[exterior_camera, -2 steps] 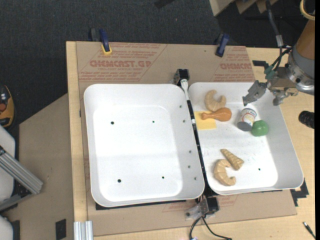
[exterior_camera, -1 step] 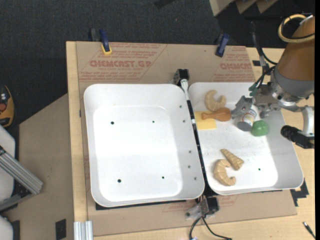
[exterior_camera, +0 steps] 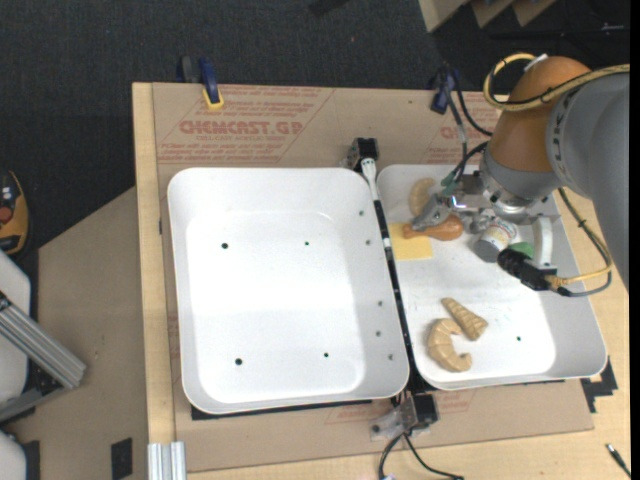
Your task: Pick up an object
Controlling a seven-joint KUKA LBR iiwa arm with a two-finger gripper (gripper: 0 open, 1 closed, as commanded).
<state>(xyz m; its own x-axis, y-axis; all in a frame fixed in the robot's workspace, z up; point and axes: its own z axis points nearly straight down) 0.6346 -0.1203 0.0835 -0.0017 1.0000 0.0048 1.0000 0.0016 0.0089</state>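
Gripper (exterior_camera: 440, 218) lowered into right bin (exterior_camera: 570, 353), upper left corner, at orange-brown piece (exterior_camera: 447, 231) beside yellow block (exterior_camera: 412, 245). State of jaws: cannot be told. No lift judged yet. Two croissant-shaped pieces (exterior_camera: 455, 333) untouched near front. Grasp and raise left.

arm: reached in from right, orange band above wrist | wrist: bent down, far right | claw (exterior_camera: 437, 218): low, pointed left
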